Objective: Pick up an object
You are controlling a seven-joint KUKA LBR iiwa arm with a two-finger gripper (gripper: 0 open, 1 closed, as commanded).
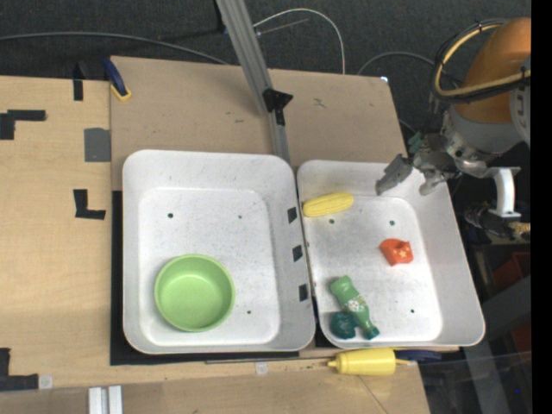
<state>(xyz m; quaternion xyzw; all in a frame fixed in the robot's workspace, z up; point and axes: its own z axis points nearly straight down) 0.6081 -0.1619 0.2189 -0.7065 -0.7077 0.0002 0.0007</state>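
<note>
We saw yellow bottle on bench just outside right bin's near rim. Inside it: green bottle near front, orange block mid, corn cob at far left. Green bowl in left bin. Gripper hovered over right bin's far edge, fingers spread, pinching nothing.

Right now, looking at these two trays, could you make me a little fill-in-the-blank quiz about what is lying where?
1. The green bowl sits in the ____ bin.
2. The yellow corn cob lies in the right bin near its ____ edge.
3. The small block in the right bin is ____ in colour.
4. The gripper hangs over the right bin's far ____ corner.

Missing words: left; far; orange-red; right
</note>
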